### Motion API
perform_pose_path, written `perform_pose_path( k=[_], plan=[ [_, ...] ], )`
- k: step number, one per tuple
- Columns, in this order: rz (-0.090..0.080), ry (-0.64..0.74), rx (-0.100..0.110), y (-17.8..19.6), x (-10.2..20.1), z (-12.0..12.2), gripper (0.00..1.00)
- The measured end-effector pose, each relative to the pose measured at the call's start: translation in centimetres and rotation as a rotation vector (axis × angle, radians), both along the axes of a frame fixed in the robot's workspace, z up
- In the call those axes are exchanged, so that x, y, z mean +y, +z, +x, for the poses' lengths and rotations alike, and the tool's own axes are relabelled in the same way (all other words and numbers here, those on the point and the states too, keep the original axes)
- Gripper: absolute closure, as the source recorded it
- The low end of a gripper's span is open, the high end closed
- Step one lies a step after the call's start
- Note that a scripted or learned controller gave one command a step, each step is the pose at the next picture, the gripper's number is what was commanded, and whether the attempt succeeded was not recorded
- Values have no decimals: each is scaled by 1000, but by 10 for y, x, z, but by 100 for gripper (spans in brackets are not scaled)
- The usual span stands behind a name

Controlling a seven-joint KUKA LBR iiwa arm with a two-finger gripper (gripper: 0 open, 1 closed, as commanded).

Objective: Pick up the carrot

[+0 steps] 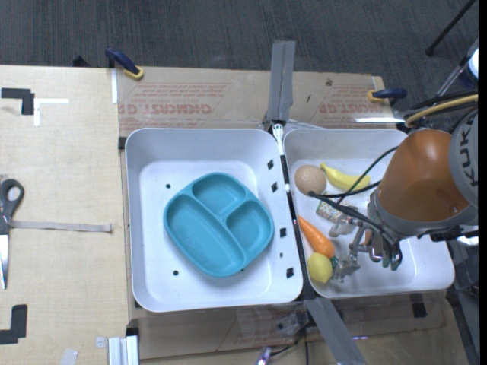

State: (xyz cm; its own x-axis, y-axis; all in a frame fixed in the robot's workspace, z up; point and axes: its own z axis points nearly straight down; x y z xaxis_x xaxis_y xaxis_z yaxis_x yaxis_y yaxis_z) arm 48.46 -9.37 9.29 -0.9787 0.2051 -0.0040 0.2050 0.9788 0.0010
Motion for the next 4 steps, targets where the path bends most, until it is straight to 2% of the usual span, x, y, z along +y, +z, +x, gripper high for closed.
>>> perform_pose_path(
  k=[2, 3, 4],
  plan=[
    [0, -6, 0, 0, 1, 6, 0],
    [1, -81, 0, 0, 1, -5, 0],
    [1, -328, -1, 0, 1, -5, 0]
  ],
)
